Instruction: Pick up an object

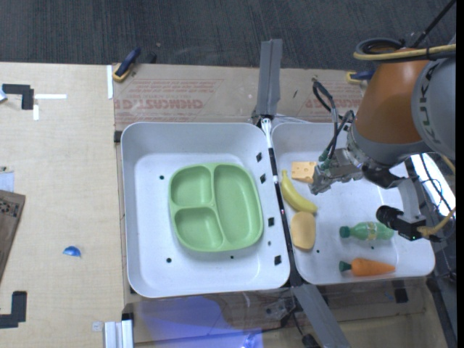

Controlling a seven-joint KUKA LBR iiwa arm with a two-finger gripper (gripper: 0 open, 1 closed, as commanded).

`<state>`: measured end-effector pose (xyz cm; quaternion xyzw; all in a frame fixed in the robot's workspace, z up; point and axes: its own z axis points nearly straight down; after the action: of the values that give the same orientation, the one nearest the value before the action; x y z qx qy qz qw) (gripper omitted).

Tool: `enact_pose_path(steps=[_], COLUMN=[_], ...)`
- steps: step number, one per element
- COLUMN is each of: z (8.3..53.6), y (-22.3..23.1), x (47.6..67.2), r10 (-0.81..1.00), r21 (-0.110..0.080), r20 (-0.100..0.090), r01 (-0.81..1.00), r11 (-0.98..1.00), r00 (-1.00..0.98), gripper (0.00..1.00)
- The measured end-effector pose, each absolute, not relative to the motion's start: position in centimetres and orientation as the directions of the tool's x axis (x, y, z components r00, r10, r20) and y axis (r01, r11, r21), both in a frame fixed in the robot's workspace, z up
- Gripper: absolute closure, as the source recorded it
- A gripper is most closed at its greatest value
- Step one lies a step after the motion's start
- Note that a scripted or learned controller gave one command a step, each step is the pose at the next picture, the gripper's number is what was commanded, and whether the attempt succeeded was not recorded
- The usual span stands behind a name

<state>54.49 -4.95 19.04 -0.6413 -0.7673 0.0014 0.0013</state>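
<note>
The right bin (pixel 406 270) holds a yellow banana (pixel 296 195), a pale orange cheese-like block (pixel 302 171), a tan oval piece (pixel 304 230), a small green bottle (pixel 368 231) lying on its side and an orange carrot (pixel 368 267). My gripper (pixel 321 182) hangs low over the bin's upper left part. It is just right of the cheese-like block and above the banana's far end. I see nothing held in it.
The left bin (pixel 145 216) carries a green divided plate (pixel 215 206). A grey bar (pixel 270 78) rises behind the seam between the bins. The arm's orange and grey body (pixel 395 107) covers the right bin's back right corner.
</note>
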Motion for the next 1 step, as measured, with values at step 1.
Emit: enact_pose_path(steps=[1], z=[19.04], y=[-4.95], x=[54.49], r10=[0.984], r21=[-0.004], r20=[0.0], r01=[0.984], r11=[0.178], r00=[-0.178], gripper=[0.0])
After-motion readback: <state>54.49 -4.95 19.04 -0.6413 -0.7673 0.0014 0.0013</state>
